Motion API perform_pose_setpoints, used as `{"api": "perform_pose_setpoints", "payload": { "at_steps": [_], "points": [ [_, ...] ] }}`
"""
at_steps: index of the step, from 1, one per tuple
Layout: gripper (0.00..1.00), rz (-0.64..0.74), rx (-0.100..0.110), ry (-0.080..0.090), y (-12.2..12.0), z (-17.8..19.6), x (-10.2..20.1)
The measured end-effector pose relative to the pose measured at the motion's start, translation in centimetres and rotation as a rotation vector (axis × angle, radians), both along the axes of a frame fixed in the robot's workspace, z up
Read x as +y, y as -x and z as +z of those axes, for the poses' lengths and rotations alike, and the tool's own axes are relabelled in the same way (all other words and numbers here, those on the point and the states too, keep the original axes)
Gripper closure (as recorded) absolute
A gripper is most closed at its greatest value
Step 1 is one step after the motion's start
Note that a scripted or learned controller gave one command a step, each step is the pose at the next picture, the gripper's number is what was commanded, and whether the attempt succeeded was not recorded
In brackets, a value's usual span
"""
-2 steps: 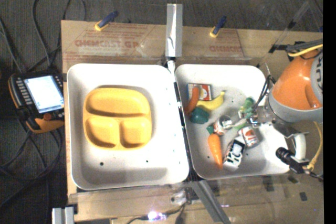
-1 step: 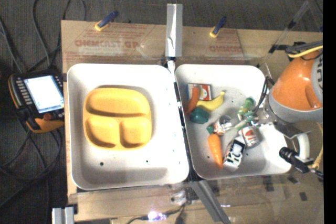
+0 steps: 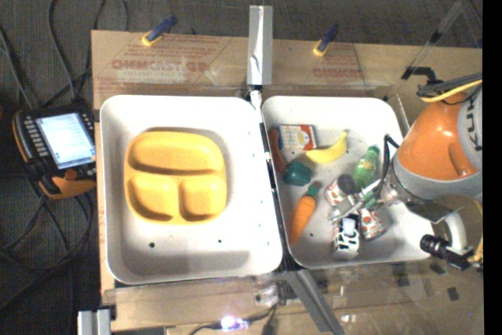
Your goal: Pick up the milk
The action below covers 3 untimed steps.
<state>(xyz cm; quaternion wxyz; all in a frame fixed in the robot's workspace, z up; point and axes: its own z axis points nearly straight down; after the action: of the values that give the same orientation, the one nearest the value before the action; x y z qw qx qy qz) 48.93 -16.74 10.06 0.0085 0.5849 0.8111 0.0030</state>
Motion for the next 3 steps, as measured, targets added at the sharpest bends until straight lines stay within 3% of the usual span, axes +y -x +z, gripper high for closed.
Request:
{"api": "perform_pose_setpoints", "payload": {
  "at_steps": [1, 2, 3],
  "points": [
    [0.00, 0.052, 0.019, -0.005, 0.6, 4.9, 2.2],
    [0.00, 0.342, 0.011, 0.003, 0.3, -1.1, 2.4],
    [1.00, 0.342, -0.002, 0.007, -0.1, 0.2, 2.3]
  ]
}}
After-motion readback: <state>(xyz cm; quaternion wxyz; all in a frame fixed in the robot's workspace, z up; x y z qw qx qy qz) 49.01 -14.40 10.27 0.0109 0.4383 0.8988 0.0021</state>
